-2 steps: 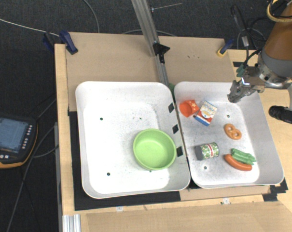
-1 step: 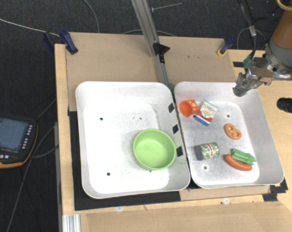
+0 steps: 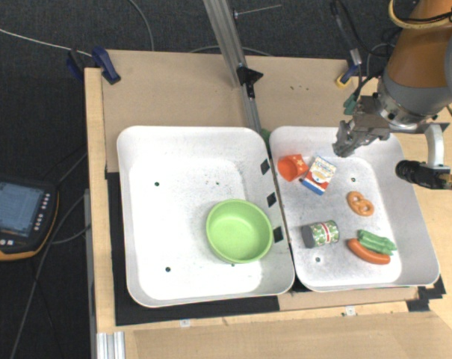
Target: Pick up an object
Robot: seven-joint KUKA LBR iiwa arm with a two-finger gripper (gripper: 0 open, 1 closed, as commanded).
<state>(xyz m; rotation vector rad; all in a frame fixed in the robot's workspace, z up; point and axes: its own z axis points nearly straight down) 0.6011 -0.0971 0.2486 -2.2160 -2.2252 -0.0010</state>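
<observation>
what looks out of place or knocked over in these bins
The small can in the right bin lies on its side rather than upright, and the orange cup near the divider is tipped over too. The green bowl sits upright in the left bin. Nothing looks spilled or broken.

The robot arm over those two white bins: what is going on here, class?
The gripper hangs over the far edge of the right bin, near a small carton and an orange cup. A pretzel, a can and a toy carrot lie there too. A green bowl sits in the left bin.
</observation>
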